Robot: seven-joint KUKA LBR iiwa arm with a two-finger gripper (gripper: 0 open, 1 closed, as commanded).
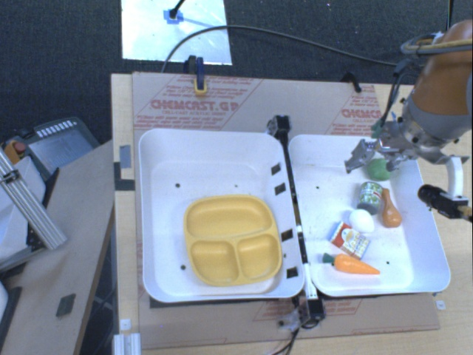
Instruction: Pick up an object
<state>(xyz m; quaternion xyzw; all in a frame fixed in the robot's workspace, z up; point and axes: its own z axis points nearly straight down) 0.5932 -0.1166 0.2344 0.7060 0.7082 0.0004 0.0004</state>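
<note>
Several small things lie in the right bin [421, 272]: a green round fruit [379, 171], a small can [369, 197], a brown pear-shaped piece [390, 213], a white egg [361, 220], a red and white carton [349, 239] and an orange carrot [355, 265]. My gripper [375, 160] hangs over the bin's far part, directly above the green fruit. Its fingers are spread open, one finger [358, 157] pointing left of the fruit. Nothing is held between them. The fruit's upper part is hidden by the gripper.
The left bin [159, 198] holds a yellow divided tray [233, 239] towards its front. Black clips run along the ridge [290, 198] between the bins. The right bin's near-left floor [318, 183] is bare. A cable crosses behind the bins.
</note>
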